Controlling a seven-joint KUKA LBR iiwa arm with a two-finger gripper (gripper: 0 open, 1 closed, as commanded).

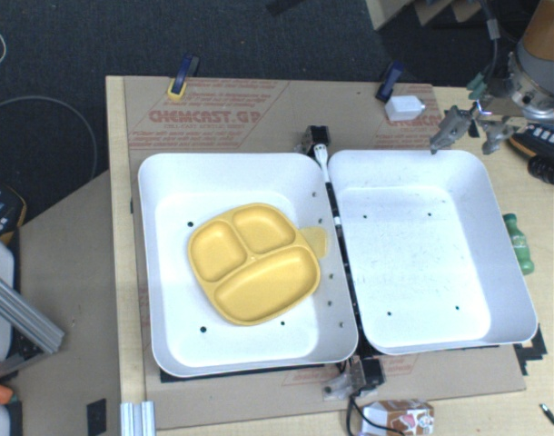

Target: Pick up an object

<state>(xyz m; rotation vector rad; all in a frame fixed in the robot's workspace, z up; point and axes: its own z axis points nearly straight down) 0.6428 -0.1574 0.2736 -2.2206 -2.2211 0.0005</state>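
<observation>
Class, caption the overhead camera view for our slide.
Yellow divided plate lies in the left bin; gripper hovers above the right bin's far corner.

The arm (539,48) enters at the upper right of the frame, its grey and tan wrist section partly cut off by the right edge. The hand (460,127) extends from the wrist toward the left and slightly downward in the frame. Its two metal fingers (443,134) stand apart, with nothing between them.

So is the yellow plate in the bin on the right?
No, the yellow divided plastic plate lies in the left white bin, far from the claw.
</observation>
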